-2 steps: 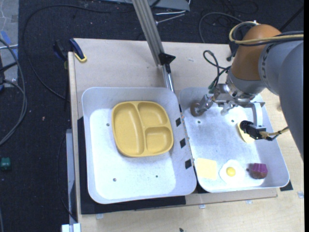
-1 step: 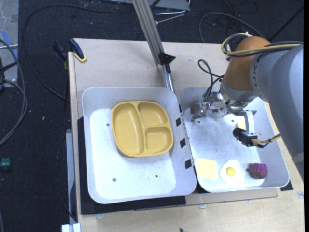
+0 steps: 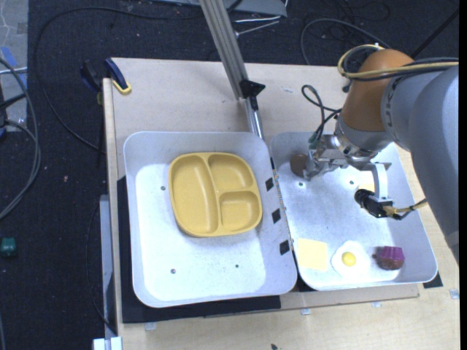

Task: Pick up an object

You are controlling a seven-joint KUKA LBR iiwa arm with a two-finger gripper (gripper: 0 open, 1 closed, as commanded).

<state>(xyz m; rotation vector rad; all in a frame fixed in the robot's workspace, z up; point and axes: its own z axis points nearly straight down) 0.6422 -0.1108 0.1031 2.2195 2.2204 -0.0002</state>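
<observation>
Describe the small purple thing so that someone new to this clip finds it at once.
Start at the right bin, the one under the arm. Along its near edge lie three small things in a row: a yellow slice, a fried egg, then the purple lump. It is farthest right, and the only dark one.

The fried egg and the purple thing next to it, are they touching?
Apart. The camera view shows a strip of white bin floor between the fried egg and the purple object.

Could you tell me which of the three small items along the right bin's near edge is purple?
The purple piece, rightmost of the three; the fried egg sits in the middle, the yellow slice leftmost.
</observation>
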